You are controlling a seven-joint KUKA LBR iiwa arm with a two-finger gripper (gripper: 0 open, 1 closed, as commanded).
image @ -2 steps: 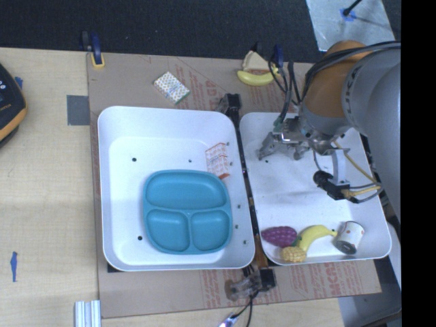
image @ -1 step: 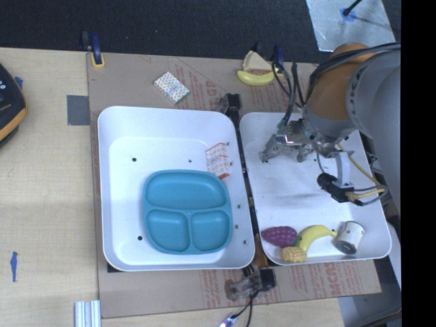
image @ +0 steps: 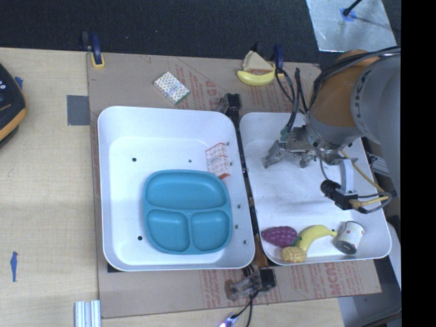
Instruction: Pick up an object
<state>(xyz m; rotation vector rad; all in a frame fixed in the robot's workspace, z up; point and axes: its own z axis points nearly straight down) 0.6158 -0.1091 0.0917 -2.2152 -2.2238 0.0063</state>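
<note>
We see the gripper (image: pixel 274 157) spread wide and holding nothing over the right bin (image: pixel 255 182); the banana (image: pixel 315 236) lies well apart at the near wall, so closing here risks grabbing air.

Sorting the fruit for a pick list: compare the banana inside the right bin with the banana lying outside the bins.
The banana in the right bin is whole, lying in the right bin beside a purple fruit and a corn cob. The banana outside the bins lies on the cardboard above the bins and looks partly peeled or cut. Both are yellow and curved.
</note>
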